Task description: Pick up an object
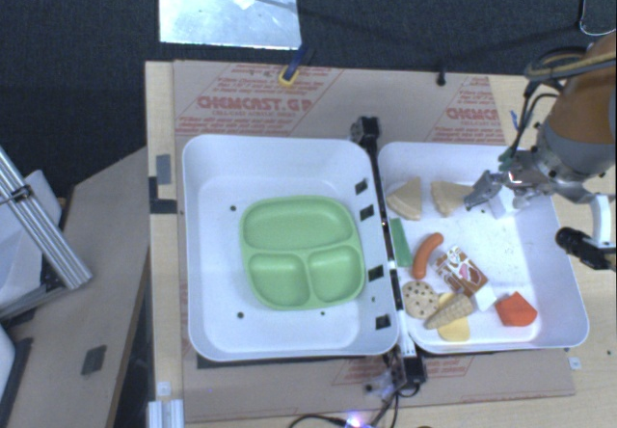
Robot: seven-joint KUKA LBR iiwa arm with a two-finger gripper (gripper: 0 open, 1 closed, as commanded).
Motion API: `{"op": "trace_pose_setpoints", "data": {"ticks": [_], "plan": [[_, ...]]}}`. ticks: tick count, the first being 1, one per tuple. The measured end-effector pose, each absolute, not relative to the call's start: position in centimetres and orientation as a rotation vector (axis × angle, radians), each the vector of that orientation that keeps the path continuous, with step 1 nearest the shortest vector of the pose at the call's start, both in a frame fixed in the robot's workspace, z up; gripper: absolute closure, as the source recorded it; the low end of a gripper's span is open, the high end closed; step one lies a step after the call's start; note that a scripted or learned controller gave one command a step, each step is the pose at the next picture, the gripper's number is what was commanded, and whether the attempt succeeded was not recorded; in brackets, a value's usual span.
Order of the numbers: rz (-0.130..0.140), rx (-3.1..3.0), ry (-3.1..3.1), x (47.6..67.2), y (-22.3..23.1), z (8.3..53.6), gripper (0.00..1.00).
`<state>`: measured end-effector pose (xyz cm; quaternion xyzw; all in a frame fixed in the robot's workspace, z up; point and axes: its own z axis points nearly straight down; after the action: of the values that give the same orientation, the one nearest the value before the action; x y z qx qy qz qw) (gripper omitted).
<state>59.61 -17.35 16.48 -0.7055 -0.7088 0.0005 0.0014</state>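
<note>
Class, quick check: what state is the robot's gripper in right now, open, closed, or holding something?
Gripper: it hangs over the right bin beside the tan wedge, holding nothing visible; open or closed cannot be told.

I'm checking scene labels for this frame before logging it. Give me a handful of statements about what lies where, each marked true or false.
1. The green divided plate sits in the left bin. True.
2. The toy foods lie in the left bin. False: they lie in the right bin.
3. The hot dog lies close to the divider between the bins. True.
4. The pincer hovers over the green divided plate. False: it is over the far part of the right bin, beside the pale wedge.
5. The orange piece sits on the green divided plate. False: it lies near the right bin's near right corner.
</note>
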Motion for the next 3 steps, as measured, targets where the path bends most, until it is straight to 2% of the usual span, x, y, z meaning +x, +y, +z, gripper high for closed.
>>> {"op": "trace_pose_setpoints", "data": {"ticks": [1,2,3], "plan": [[0.003,-2.217,-2.221,59.8,-17.7,10.3,0.0],[0.0,-2.219,-2.223,59.8,-17.7,8.4,0.0],[-0.004,-2.222,-2.226,60.0,-17.7,9.6,1.0]]}}
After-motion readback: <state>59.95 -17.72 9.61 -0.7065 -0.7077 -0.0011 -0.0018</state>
